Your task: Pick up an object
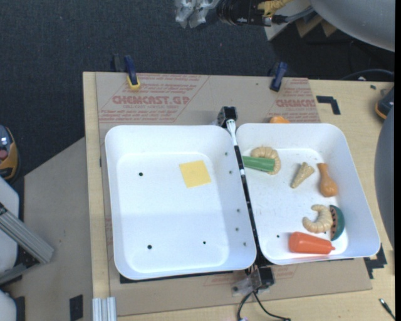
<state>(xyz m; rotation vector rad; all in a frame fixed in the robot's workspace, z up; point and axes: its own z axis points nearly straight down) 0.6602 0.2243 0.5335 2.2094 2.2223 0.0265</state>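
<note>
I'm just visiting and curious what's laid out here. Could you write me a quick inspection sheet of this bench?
Surface: brown board bearing two white bins, left bin and right bin.
Job's things: yellow square in left bin; green piece, cone, drumstick, croissant, orange carrot in right bin.
Clutter: blue clamps on board's far edge.
Hand: at top, state unclear.
Cables: black cable at near edge.
Surroundings: dark carpet.

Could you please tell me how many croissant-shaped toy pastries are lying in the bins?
2, both in the right white bin: one tan croissant-shaped toy pastry near its upper-left corner, touching the green stick, and another lower right, beside the watermelon slice. None appears hidden.
</note>
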